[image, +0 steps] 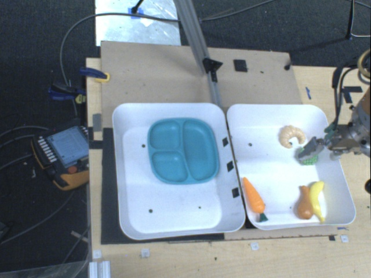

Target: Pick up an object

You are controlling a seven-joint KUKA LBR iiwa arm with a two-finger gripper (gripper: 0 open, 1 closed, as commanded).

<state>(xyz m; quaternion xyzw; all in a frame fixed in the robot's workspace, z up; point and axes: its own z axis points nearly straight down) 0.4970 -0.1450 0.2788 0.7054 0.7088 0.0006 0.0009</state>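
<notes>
The green piece (309, 159) lies in the right bin (266, 126), by the croissant (291, 135), and our claw (311, 149) sits right over it, placed for a grab; whether it is apart or clamped we cannot tell.

Dark speckled carpet floor (35, 33); tan bench top (151, 74); black cables (69, 33) trailing across it.

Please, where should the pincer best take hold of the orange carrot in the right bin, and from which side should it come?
Probably the thick orange middle of the carrot, from straight above, fingers closing across its width. It lies flat and slanted, apart from the other toys, its narrow green end pointing toward the bin's near edge.
</notes>
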